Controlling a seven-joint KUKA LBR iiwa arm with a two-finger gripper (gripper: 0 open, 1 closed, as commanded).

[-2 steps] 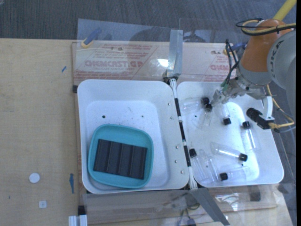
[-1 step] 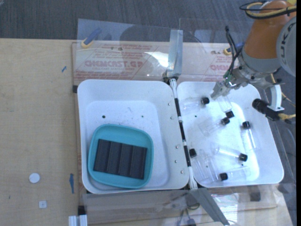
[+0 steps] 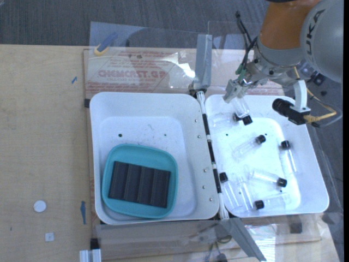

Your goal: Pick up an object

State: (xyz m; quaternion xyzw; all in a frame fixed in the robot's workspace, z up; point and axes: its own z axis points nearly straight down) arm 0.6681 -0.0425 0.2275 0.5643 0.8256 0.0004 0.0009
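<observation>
The arm (image 3: 322,26) is grey with a broad orange band (image 3: 283,23) above the wrist, dark letters on its grey shell, thin black and yellow cables along it, and a small metal gripper (image 3: 235,89) with a black cylinder beside.

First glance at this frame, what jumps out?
The teal tray with a dark ribbed insert, sitting in the left bin. Next, the orange-banded arm coming in at upper right, its gripper above the far edge of the right bin. That bin holds scattered clear tubes with black caps.
</observation>
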